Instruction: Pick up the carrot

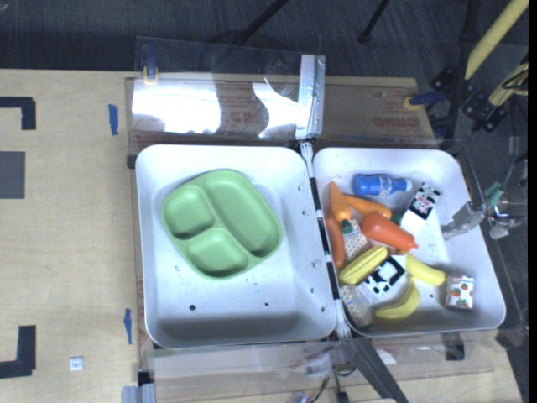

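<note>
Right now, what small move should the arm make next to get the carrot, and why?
Probably swing left across the right bin until it hangs above the carrot. The gripper sits at that bin's right rim, apart from the carrot, which lies in the pile's middle beside the corn.

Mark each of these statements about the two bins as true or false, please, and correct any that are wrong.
1. The green divided plate lies in the left bin. True.
2. The carrot lies on the green plate. False: it lies in the right bin, among the other items.
3. The blue bottle lies near the right bin's far wall. True.
4. The banana is in the left bin. False: it lies near the right bin's front edge.
5. The gripper is at the right bin's right side. True.
</note>
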Controlling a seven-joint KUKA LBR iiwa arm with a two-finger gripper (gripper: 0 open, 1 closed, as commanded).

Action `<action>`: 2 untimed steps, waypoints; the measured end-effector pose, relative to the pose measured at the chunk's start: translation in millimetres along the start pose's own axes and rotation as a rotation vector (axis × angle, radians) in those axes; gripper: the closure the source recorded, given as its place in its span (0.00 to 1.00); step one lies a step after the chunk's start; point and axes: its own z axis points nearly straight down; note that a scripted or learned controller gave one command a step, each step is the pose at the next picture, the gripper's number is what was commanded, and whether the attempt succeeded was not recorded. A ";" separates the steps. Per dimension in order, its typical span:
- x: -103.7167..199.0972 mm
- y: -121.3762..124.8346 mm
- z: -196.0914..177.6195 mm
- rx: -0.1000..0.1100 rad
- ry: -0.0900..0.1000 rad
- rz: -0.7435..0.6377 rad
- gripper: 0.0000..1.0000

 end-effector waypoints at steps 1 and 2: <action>21.0 93.6 121.2 -0.004 -0.001 -0.247 0.00; 58.8 80.5 80.5 -0.002 0.000 -0.473 0.00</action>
